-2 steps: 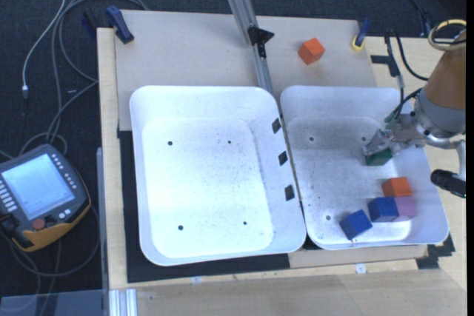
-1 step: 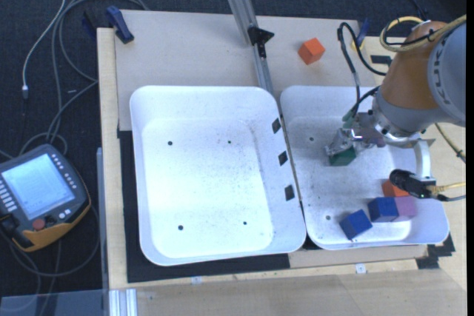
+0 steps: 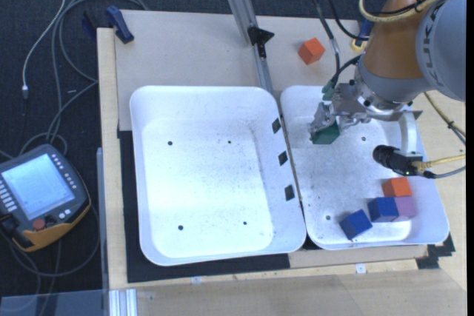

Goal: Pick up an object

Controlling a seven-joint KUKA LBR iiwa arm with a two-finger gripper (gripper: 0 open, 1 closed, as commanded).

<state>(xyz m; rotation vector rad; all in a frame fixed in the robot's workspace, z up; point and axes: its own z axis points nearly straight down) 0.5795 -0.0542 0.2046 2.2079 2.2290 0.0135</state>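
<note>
My gripper point(image 3: 325, 123) hangs over the upper left part of the right bin point(image 3: 335, 181), close to its left wall. A small green block point(image 3: 324, 135) sits between the fingertips, and the gripper is shut on it. The block looks lifted slightly off the bin floor. In the lower right corner of the same bin lie two blue blocks point(image 3: 355, 223) point(image 3: 384, 209), an orange block point(image 3: 397, 187) and a pale purple block point(image 3: 405, 207).
The left bin point(image 3: 207, 174) stands beside the right one. Another orange block point(image 3: 312, 50) lies on the bench behind the right bin. A metal post point(image 3: 244, 4) rises between the bins at the back. A teach pendant point(image 3: 41, 192) lies on the floor at left.
</note>
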